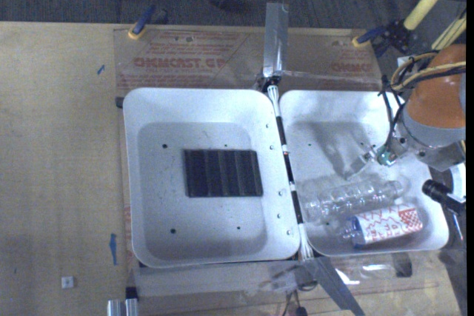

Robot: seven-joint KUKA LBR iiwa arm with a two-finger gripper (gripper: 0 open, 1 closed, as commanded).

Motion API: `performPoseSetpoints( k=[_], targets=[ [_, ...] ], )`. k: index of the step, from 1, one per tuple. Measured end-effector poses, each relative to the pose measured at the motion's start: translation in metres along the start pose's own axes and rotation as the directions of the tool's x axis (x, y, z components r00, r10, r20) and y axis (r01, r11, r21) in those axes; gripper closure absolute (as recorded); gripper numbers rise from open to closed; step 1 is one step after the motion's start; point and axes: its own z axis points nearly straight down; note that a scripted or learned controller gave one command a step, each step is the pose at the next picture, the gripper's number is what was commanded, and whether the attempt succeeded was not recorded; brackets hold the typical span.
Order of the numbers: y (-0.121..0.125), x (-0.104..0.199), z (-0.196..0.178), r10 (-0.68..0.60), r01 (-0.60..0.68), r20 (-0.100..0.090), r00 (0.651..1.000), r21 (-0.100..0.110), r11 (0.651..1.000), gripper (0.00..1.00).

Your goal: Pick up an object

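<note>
the grey arm with the orange band (438, 96) reaches in from the right over the right shallow white bin (326, 115). its hand (381, 156) hangs low over that bin's middle, just far of a clear crinkled plastic bottle (352, 197) lying on its side; whether the hand is spread or pressed together i cannot tell. just near of the bottle, touching it, lies a red-and-white patterned can (385, 226). the left shallow white bin (204, 103) holds a dark ribbed rectangular block (222, 173) flat at its centre on the wooden worktop (59, 159).
</note>
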Motion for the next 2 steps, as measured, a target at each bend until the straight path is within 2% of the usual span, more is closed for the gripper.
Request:
performPoseSetpoints(
  k=[1,2],
  targets=[
    [0.056,0.045,0.000,-0.019,0.019,0.001,1.000,-0.005,1.000,0.00],
    [0.040,0.104,-0.098,-0.182,0.182,-0.002,0.983,0.000,0.983,0.00]
  ],
)
